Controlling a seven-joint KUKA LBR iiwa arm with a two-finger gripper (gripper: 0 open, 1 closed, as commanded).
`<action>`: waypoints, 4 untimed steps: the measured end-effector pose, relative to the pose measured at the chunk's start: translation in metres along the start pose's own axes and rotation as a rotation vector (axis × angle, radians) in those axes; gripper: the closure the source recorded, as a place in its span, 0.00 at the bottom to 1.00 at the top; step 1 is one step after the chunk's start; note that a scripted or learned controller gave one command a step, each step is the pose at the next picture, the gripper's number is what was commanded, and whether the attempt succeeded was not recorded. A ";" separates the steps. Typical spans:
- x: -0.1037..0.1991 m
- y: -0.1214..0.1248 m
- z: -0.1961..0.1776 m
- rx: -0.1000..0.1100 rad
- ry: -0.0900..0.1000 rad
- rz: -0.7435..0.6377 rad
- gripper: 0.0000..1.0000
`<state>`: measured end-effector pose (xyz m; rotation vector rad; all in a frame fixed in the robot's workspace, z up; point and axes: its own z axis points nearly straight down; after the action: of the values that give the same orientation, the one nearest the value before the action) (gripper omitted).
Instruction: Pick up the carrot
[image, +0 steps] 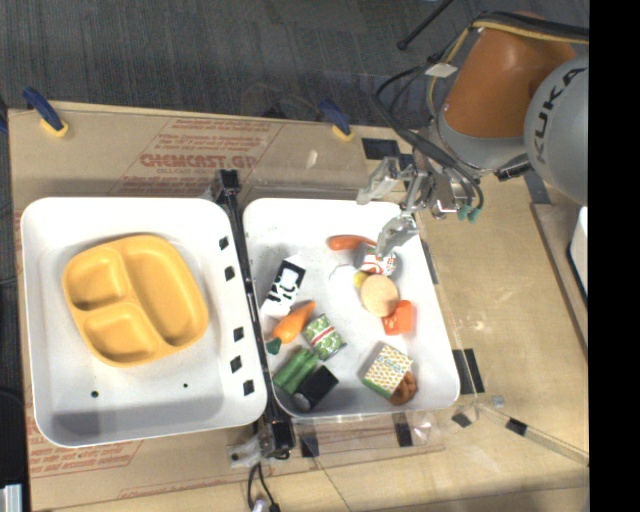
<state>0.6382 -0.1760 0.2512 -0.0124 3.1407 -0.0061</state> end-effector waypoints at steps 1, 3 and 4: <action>0.061 0.007 0.112 -0.006 0.010 0.039 0.00; 0.099 -0.011 0.087 -0.001 -0.006 -0.283 0.00; 0.093 0.061 0.146 0.001 -0.012 -0.228 0.00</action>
<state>0.5444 -0.1158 0.1051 -0.3677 3.1076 -0.0073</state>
